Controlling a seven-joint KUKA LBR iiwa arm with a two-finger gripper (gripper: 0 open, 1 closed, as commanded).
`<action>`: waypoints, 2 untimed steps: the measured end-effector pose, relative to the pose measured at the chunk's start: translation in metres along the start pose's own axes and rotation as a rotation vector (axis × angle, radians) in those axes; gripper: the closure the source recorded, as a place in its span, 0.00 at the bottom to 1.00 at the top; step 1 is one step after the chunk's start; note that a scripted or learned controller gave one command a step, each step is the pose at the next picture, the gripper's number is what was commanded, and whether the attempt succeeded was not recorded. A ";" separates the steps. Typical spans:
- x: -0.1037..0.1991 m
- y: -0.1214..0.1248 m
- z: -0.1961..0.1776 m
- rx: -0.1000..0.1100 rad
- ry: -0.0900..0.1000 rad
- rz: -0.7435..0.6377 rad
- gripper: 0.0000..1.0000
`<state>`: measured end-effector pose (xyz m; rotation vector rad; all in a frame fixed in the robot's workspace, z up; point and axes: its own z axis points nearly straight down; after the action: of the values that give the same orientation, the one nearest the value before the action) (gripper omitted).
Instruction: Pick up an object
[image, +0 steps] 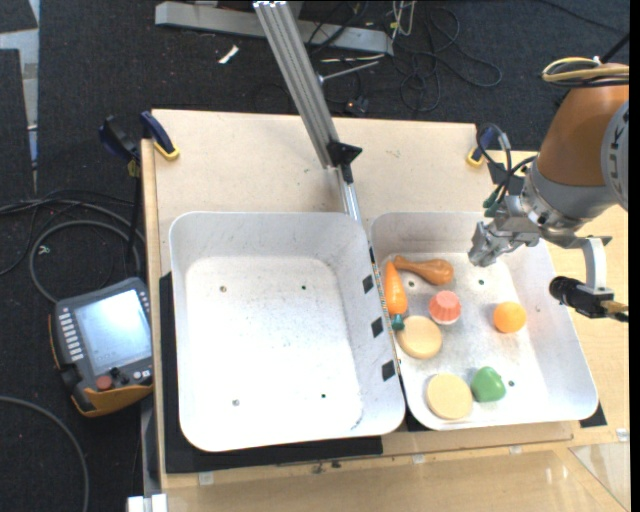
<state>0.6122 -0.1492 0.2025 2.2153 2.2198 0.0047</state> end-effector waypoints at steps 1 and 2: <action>0.002 0.008 -0.045 -0.001 0.000 -0.001 1.00; 0.055 0.003 -0.046 0.006 0.003 -0.006 1.00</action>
<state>0.6148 -0.0945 0.2482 2.2132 2.2307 0.0019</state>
